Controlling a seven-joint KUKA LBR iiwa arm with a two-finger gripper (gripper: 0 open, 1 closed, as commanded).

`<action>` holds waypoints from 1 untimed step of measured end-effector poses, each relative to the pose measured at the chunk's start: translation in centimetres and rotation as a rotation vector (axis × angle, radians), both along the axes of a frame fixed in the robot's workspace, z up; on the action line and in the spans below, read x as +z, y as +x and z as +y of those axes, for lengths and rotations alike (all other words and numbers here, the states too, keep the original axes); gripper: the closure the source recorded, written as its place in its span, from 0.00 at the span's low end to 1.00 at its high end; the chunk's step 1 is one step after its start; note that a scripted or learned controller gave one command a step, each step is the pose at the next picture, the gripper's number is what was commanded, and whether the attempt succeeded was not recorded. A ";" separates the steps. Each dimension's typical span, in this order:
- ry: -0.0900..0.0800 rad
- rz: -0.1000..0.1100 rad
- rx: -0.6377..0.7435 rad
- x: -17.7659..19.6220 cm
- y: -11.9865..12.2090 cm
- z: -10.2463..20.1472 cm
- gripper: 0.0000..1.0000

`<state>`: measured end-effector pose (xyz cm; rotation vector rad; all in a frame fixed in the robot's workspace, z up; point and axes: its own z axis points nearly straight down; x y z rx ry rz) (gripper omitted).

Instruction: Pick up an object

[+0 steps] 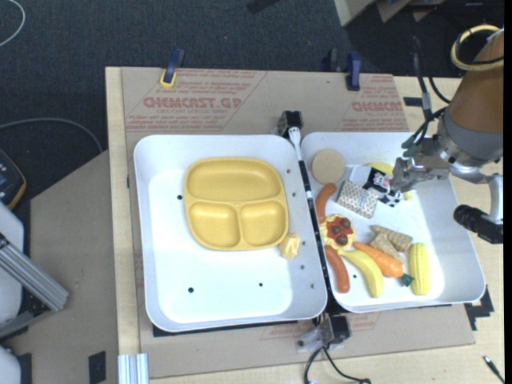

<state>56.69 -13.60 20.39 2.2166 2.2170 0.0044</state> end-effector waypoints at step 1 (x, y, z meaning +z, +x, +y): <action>0.001 0.002 0.001 2.2 0.1 0.0 1.00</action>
